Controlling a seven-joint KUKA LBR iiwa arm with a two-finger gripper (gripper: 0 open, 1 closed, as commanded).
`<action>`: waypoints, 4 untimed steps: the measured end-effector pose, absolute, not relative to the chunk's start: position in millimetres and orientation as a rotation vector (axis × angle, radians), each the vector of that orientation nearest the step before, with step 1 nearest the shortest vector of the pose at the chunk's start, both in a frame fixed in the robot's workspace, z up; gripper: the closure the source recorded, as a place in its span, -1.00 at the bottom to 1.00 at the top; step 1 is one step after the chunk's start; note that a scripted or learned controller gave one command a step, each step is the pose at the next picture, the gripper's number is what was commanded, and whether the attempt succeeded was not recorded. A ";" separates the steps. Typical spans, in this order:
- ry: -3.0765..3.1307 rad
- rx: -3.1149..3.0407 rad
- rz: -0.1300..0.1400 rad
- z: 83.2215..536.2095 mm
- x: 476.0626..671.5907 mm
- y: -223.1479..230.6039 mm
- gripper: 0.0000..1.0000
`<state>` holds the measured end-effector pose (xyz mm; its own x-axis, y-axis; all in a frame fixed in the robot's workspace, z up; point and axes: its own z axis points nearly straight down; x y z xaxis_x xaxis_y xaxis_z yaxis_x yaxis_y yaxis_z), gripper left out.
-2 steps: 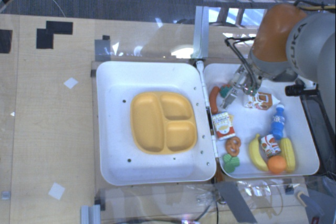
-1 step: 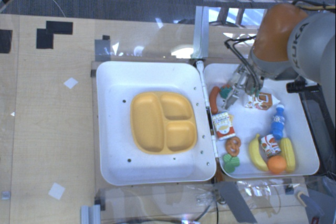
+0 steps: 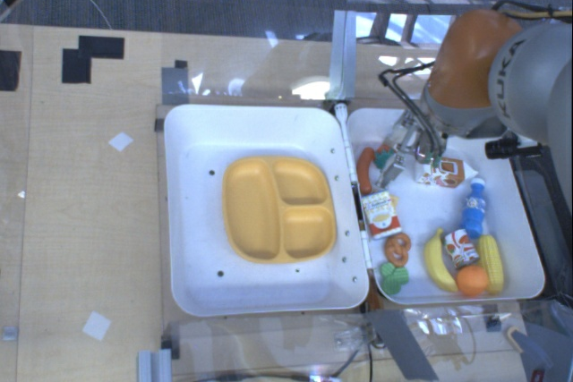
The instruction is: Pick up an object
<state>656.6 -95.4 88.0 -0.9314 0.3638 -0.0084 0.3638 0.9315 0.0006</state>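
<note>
while the claw (image 3: 391,158) hovers by a sausage (image 3: 365,168), nothing is gripped.

I see a yellow tray (image 3: 276,208) in a white bin (image 3: 192,192), a blue bottle (image 3: 474,208), a yellow banana (image 3: 437,262), and an orange (image 3: 472,281).

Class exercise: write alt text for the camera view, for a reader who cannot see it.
A grey robot arm lowers its claw into the right bin, beside a hot dog among toy foods. The left bin holds a yellow divided plate.
</note>
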 end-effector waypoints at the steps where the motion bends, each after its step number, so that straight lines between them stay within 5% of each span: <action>1: 3.072 0.604 0.003 88.7 639.1 -83.9 -1.00; 2: 3.035 0.755 -0.001 124.1 631.3 -160.4 -1.00; 3: 2.900 1.186 0.002 127.8 613.2 -190.2 -1.00; 4: 2.711 1.560 0.004 89.9 564.2 -115.3 -1.00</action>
<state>564.2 -115.3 89.9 -0.5024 0.8646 -0.0108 0.8646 0.5024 0.0095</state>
